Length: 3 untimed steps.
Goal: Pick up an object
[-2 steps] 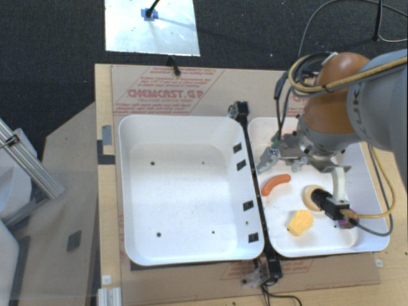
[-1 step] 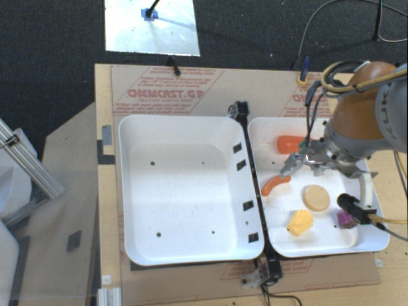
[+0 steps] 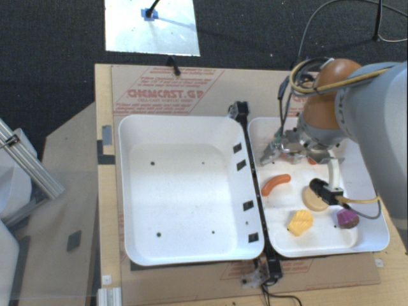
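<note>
While the claw (image 3: 275,150) hangs low in the right bin (image 3: 373,238), just behind the orange sausage (image 3: 275,183), presumably lined up to grab it, its grip state cannot be told; a yellow piece (image 3: 299,222) lies in front of the sausage.

Red print reading "CHEMCAST GP" stands on the protective sheet (image 3: 167,89) covering the bench board behind the bins. Smaller red lines around it are too fine to read.
</note>
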Tool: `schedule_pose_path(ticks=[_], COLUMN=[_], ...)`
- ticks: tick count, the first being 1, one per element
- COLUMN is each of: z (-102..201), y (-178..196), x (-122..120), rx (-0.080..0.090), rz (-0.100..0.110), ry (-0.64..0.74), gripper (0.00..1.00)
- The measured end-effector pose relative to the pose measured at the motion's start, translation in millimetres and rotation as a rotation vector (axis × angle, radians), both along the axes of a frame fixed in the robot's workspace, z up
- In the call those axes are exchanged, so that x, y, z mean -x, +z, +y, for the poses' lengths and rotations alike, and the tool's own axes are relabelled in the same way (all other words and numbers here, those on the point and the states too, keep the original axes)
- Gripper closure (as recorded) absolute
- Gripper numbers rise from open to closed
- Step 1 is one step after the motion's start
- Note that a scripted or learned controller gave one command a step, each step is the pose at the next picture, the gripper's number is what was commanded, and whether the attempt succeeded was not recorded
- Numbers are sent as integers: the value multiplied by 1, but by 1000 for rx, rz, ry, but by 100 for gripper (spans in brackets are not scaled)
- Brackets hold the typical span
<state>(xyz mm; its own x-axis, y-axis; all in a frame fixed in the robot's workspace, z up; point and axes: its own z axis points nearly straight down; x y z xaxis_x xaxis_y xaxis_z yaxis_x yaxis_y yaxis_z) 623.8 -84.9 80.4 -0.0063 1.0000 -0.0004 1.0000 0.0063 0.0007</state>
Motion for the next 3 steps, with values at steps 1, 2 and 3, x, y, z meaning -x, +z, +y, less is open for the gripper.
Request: schedule_pose_path(ticks=[1, 2, 3], z=[1, 1, -3], y=[4, 4, 5], x=[2, 13, 1], rx=[0, 0, 0], rz=[-1, 1, -3], ry=[-1, -4, -2], gripper=[0, 0, 0])
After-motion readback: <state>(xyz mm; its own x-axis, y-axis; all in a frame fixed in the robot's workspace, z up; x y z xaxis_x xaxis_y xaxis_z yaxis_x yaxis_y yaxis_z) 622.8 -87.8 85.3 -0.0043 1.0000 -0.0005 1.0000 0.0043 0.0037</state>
